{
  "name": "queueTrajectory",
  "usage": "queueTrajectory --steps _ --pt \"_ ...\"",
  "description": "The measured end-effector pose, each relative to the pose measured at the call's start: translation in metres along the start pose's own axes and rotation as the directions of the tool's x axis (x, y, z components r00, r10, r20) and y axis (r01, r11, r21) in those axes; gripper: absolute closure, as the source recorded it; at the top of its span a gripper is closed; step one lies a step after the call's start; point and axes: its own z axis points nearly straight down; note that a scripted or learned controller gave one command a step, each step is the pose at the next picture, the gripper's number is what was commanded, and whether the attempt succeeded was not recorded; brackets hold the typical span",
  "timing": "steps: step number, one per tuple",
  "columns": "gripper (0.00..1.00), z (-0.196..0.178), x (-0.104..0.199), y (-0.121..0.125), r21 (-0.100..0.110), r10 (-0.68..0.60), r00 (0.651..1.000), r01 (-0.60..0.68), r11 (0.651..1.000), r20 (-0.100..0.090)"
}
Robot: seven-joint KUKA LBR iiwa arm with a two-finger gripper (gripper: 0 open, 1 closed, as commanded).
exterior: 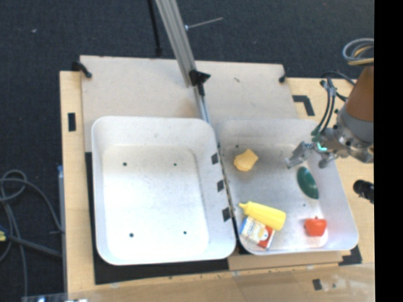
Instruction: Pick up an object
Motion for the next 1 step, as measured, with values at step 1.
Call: queueTrajectory --steps 1 --pt "0.0 -0.0025 0.0 0.001 -0.004 -0.001 1.0 0.001 1.0 0.001"
